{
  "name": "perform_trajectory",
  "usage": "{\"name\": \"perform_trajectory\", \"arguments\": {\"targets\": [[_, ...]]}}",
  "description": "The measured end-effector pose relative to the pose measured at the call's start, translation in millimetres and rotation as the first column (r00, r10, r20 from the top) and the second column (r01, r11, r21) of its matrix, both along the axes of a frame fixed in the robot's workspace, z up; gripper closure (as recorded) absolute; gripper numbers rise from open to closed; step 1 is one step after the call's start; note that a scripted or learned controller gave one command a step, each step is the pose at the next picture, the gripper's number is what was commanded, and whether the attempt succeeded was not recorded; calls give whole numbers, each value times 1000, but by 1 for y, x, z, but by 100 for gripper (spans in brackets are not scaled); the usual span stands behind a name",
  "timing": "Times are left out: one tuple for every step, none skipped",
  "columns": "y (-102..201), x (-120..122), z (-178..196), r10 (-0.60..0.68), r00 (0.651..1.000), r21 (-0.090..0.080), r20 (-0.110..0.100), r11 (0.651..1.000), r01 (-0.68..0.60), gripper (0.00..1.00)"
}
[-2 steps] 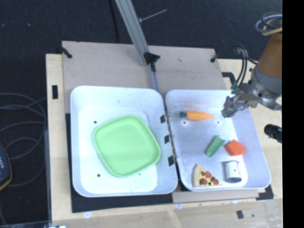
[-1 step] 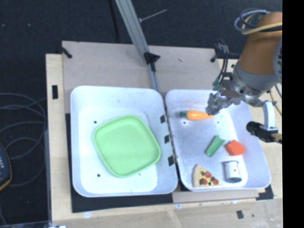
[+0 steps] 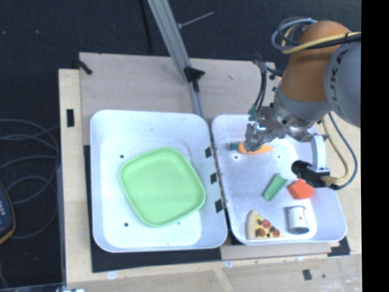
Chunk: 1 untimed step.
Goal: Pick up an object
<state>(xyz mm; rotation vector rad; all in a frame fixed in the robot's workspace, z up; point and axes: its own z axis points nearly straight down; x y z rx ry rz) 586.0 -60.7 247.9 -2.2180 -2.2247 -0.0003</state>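
Note:
My gripper (image 3: 254, 140) is low over the back left part of the right bin (image 3: 328, 236). Directly beneath it lies a small orange piece with a green tip, like a toy carrot (image 3: 262, 150); the gripper hides most of it. I cannot see whether the gripper touches it. Further forward in the same bin lie a green block (image 3: 275, 187), an orange-red block (image 3: 300, 190), a silver cup (image 3: 296, 219) and a toy pizza slice (image 3: 262, 226).
The left bin (image 3: 109, 132) holds a light green square plate (image 3: 162, 186). A grey metal pole (image 3: 173, 35) slants up from between the bins at the back. The arm's orange band (image 3: 310, 59) hangs over the right bin's back edge.

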Motion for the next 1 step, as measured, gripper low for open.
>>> {"name": "perform_trajectory", "arguments": {"targets": [[45, -2, -9, -1, 1000, 0, 0, 1000, 1, 100]]}}
